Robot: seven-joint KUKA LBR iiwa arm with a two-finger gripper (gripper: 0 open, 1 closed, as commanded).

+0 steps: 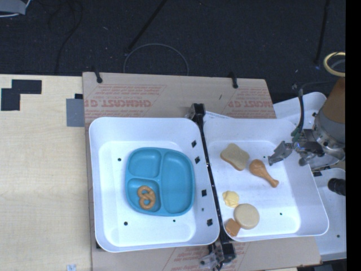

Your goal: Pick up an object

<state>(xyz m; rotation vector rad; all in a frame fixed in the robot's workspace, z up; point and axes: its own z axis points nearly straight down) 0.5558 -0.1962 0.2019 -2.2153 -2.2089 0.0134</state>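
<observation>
Because two white bins sit side by side on the worktop (45, 168), the scene splits neatly: the left bin (107, 134) holds a blue tray (169, 179) with a pretzel (146, 197) resting in its lower-left compartment, while the right bin (307, 208) carries the loose food items a pick could target. A bread slice (234, 156) lies near the bin's upper middle, and a drumstick (263, 171) lies just beside it, its thin end pointing toward the lower right. Lower down, a small yellow piece (230, 198), a round cookie (246, 215) and an orange-brown piece (232, 227) cluster near the divider, the last two touching.

The arm reaches in from the right, and its end effector (293, 152) hovers over the right bin's upper right area, empty, with its dark fingers (278, 153) spread apart (nothing is between them). It sits nearest the drumstick, so that looks like the likeliest target, though this is a judgement. The spread fingers suit an approach rather than a carry. No object is lifted yet.
</observation>
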